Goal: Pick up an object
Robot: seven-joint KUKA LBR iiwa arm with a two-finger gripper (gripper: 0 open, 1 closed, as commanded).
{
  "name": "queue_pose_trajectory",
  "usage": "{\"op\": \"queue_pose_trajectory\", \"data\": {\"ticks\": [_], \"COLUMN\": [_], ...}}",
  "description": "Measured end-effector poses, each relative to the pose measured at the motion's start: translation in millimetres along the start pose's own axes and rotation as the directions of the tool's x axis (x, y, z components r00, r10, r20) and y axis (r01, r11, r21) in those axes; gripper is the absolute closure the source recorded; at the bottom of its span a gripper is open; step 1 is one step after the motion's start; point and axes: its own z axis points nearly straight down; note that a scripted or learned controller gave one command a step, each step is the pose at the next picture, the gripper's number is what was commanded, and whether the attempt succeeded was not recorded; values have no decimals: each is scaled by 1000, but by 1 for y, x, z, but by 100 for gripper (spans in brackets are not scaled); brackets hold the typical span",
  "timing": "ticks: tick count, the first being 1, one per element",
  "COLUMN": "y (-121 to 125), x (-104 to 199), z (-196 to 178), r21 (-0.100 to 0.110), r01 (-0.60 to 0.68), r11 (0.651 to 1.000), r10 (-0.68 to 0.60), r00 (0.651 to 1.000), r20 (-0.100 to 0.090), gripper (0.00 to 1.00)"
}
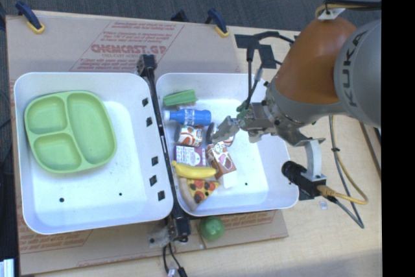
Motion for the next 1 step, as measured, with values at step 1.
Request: {"op": "queue_pose_trajectory", "data": {"ticks": [1], "y": [0], "x": [0], "z": [0], "r21": [0], "r01": [0], "r11": [1000], "r10": [0], "r00": [1000], "r20": [0], "gripper": [0]}}
